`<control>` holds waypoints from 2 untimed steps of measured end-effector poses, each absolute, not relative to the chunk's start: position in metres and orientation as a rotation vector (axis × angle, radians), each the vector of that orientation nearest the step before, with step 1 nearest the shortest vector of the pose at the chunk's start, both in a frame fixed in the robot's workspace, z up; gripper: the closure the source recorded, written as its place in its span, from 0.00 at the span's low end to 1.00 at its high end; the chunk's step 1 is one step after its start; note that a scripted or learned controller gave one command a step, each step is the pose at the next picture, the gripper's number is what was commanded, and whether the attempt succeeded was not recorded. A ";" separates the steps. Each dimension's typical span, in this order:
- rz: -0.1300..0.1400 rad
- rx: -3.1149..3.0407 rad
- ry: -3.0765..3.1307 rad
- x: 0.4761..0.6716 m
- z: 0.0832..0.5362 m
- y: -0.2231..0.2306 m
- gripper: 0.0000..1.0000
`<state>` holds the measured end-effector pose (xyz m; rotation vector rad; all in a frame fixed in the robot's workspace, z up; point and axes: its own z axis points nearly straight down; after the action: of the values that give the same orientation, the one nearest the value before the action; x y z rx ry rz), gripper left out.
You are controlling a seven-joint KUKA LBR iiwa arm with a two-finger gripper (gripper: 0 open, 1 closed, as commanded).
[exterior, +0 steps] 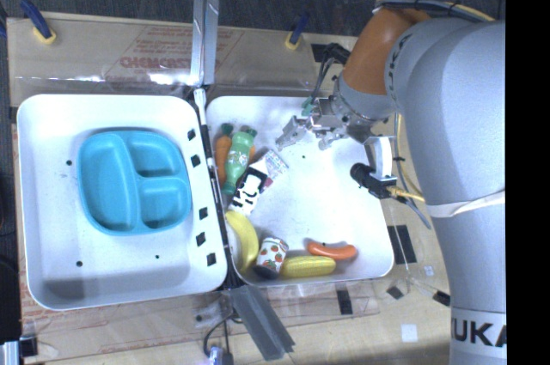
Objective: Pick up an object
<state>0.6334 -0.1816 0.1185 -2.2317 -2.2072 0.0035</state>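
Several objects crowd the right bin (378, 256): a carrot (223, 155), bottle (239, 153), banana (241, 238), ball (271, 255), all left of and below the gripper (302, 129), which hovers open and empty near the bin's top.

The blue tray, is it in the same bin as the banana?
No, the blue tray lies in the left bin, while the banana lies in the right bin.

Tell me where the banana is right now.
The banana lies in the right bin, at its lower left corner against the divider, beside the small patterned ball.
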 end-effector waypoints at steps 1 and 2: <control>0.001 -2.076 -2.357 0.657 0.093 -0.113 0.00; 0.002 -1.930 -2.476 0.593 0.092 -0.116 0.00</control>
<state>0.5926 -0.1159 0.0918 -1.9298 -2.4764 0.0016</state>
